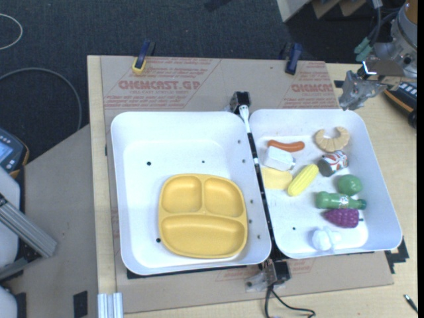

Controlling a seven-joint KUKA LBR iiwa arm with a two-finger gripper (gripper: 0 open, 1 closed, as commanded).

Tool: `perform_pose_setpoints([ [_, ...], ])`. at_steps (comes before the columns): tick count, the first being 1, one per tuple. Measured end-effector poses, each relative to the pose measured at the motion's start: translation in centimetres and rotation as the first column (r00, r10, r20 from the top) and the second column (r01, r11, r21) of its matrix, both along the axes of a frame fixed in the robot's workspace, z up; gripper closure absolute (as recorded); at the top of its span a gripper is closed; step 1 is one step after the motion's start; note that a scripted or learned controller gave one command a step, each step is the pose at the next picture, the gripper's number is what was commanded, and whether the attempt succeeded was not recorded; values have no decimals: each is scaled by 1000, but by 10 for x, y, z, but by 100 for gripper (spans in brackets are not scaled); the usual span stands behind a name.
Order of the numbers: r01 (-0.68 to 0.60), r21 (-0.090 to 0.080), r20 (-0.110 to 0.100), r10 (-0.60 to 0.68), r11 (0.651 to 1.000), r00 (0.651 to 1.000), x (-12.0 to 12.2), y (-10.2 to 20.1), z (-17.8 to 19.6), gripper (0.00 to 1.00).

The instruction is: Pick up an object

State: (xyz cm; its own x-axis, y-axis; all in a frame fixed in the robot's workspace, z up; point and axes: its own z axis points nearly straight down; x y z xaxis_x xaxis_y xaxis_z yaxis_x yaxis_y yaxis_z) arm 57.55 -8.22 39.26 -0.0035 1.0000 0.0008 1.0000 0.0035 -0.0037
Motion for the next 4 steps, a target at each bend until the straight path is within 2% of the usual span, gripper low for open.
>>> perform_pose_setpoints([
  [1,-1,-1,17,1,1000,1000,-49,33,111,100],
  [2,8,0,-4,-8,1000,1000,-99,5,36,100],
  [3,2,0,-3,-2,1000,1000,-77,21,-11,100],
  [4,-1,0,1,1,1000,1000,-10,55,-72,100],
])
